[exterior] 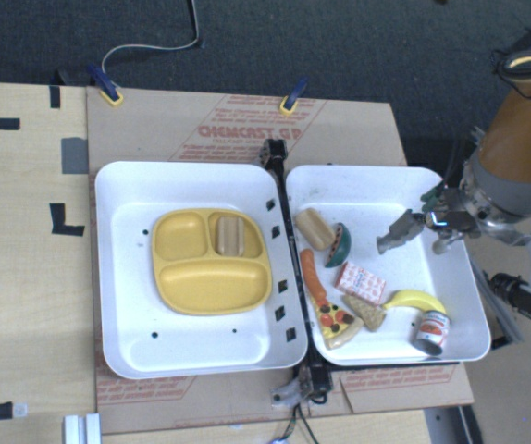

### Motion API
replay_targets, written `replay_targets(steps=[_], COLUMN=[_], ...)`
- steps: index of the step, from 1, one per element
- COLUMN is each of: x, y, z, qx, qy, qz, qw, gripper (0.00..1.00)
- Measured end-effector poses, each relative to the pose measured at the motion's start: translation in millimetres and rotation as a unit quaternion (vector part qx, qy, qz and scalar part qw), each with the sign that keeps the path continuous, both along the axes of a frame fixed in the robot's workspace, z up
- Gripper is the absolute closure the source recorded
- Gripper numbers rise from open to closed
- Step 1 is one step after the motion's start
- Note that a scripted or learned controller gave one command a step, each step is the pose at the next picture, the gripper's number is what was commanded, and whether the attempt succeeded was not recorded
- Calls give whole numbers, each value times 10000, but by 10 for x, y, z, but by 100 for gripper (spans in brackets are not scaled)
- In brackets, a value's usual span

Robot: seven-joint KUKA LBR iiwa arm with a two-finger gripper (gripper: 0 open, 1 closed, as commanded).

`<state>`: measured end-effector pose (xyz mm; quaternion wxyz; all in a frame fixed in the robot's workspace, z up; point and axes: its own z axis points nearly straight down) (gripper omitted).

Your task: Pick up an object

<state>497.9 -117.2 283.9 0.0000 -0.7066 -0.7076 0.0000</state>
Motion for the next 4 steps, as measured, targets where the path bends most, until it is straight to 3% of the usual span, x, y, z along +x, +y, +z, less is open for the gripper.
replay_targets(steps=[1,2,3,4], x=[-158,696,691,691], y=[-252,47,27,27], z=[-1783,-1973,-1877,-1878], qx=[11,-1,-17,-17], qy=[27,-29,-28,-27], qz=[-10,5,-5,-5], qw=[10000,10000,10000,10000], gripper=[0,0,100,0])
